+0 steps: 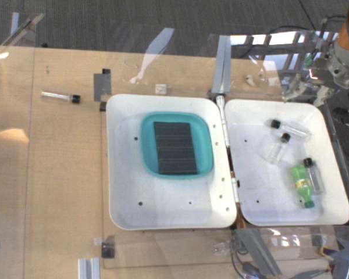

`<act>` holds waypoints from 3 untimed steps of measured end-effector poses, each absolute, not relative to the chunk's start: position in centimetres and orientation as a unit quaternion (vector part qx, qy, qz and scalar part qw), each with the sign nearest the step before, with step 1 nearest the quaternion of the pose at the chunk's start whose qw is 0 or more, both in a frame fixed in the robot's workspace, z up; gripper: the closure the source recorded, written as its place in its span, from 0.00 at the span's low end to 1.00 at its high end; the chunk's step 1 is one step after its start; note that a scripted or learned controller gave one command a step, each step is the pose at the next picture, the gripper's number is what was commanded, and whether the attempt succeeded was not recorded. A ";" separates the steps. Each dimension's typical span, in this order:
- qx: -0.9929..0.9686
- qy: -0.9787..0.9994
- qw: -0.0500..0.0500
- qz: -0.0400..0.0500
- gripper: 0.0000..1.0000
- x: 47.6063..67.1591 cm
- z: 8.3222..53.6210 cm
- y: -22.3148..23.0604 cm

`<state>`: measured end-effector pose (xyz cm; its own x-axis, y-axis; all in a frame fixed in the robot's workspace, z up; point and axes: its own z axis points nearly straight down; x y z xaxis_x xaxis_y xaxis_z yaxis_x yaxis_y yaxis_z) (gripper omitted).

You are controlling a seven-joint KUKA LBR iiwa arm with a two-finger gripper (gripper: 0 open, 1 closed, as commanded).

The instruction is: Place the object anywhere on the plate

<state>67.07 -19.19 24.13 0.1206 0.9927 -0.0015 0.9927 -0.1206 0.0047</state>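
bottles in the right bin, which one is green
The green bottle, lying nearest that bin's front right corner; the clear vials with black caps lie further back.

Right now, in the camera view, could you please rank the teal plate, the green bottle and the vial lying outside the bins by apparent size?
1. Teal plate, by far the largest.
2. Green bottle.
3. Vial on the bench; it looks close to the bottle in length but thinner, so that ranking is unsure.
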 end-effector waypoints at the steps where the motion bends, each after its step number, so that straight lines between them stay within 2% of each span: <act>1: 0.754 0.657 0.002 0.001 0.00 66.9 25.6 -19.9; 3: 0.754 0.657 0.002 0.002 0.00 67.0 24.9 -18.9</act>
<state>67.03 -18.93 24.94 0.1356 0.9908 -0.0001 0.9907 -0.1356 0.0060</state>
